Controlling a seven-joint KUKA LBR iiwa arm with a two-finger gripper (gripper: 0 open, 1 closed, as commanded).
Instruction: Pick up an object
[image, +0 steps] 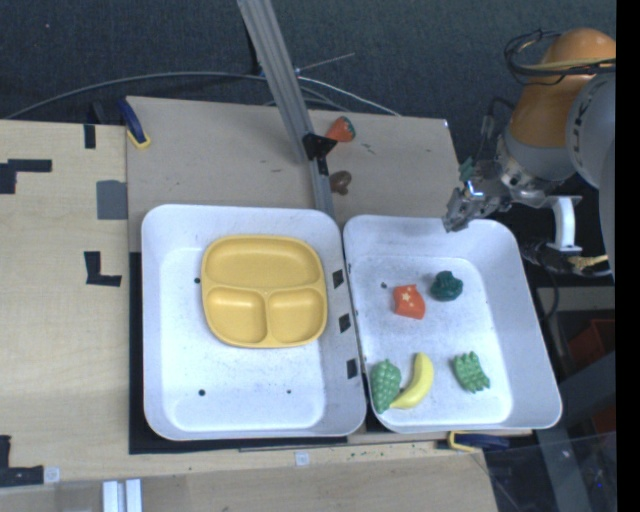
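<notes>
Gripper: your gripper (462, 210) hangs over the far rim of the right bin (500, 240), apart from every toy. It is too small and dark to show its grasp, so you cannot tell.

Toys to pick: five small toys lie in the right bin, a red piece (408, 301), a dark green lump (446, 287), a yellow banana (415, 382), a bumpy green bunch (386, 383) touching the banana, and a leafy green piece (469, 371).

How they will handle: they look like light, hard, smooth plastic (so they may slip or roll).

Where to hold: the red piece lies alone, so pinch it across its middle. The banana is curved, so take its thick middle.

Left bin: a yellow tray (265, 290) with three dips sits in the left bin (170, 400).

Tabletop: the tabletop (60, 300) is flat and tan.
</notes>
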